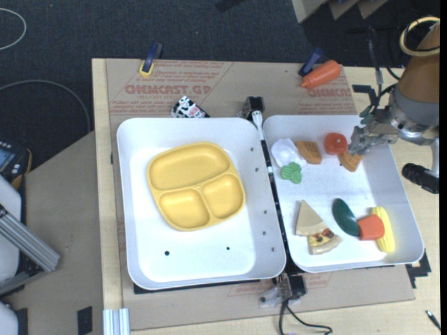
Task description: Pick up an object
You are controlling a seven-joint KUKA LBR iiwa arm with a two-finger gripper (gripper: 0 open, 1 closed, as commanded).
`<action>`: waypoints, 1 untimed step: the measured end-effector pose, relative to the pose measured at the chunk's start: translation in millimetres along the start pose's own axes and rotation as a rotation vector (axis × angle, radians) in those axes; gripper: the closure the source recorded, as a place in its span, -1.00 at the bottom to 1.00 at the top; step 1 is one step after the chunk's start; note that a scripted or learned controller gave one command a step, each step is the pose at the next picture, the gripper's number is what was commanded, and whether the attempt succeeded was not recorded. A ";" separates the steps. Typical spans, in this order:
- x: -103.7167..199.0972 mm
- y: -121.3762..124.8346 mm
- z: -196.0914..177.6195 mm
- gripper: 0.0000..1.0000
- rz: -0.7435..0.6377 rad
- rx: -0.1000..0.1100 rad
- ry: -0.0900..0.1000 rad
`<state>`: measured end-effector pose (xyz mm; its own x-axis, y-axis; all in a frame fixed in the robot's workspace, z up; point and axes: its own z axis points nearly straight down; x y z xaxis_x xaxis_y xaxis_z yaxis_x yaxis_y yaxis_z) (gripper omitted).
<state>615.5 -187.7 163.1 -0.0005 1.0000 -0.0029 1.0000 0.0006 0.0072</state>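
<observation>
Toy foods, right bin: stock and handling note

Orange-brown toy piece [350, 161] lies at the far right of the right bin [412, 215], directly under the gripper [362, 140] and, as far as I can see, touching its tip. Judged light, rigid plastic, smooth and liable to skid on the bin floor; best taken across its narrow width, from above. Whether the jaws are spread or closed, or have any hold on the piece, I cannot tell from where I stand; the wrist hardware covers them.

Neighbouring stock, same bin:
- Red ball-shaped toy [335, 143], just beside the piece; round, likely to roll away if nudged.
- Tan bread-like toy [309, 152], near, toward the bin's middle.
- White lump [283, 149] and green leafy toy [292, 173], at the inner wall; the leafy item looks thin, awkward to pinch.
- Pizza slice [314, 227], flat wedge, low on the floor, hard to get under.
- Dark green vegetable [343, 216], orange-red block [371, 227] and yellow corn [383, 229], packed touching at the near right corner; crowding could spoil a clean grasp there.

Left bin [133, 187]: one yellow divided plate [196, 185], three compartments, resting flat.

Outside the bins: an orange carrot-like toy [321, 75] on the bench, well apart.
</observation>
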 end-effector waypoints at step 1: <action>-2.8 -3.3 -45.2 1.00 0.000 0.001 0.000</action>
<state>611.9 -190.3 208.2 -0.0008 1.0000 -0.0027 1.0000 0.0008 0.0066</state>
